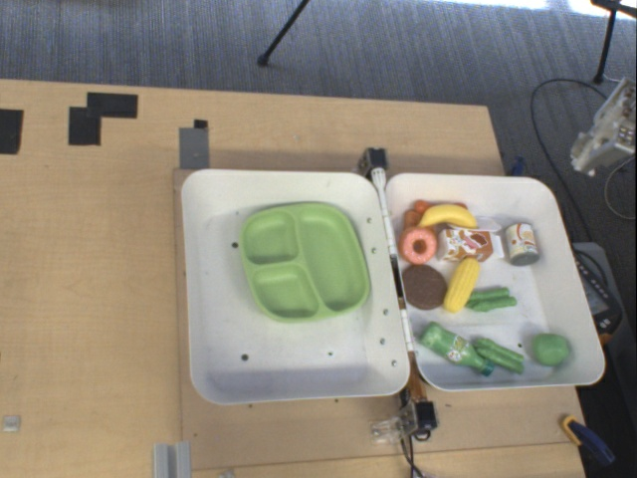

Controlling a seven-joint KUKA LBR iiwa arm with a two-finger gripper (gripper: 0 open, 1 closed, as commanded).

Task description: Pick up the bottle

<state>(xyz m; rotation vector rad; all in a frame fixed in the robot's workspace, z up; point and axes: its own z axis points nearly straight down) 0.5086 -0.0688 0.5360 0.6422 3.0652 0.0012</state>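
The bottle [451, 347] is green with a light label and lies on its side near the front edge of the right bin [557, 217]. A green pod-shaped toy [500, 356] touches its right end. My gripper [602, 139] hangs at the far right of the camera view, beyond the right bin's back right corner and well away from the bottle. Nothing shows in its grasp.
The right bin also holds a banana [447, 214], a pink donut [418, 246], a small carton [468, 244], a can [521, 243], a corn cob [462, 284], a brown disc [425, 286], green beans [491, 299] and a green ball [549, 349]. The left bin [214, 267] bears a green divided plate [304, 260].
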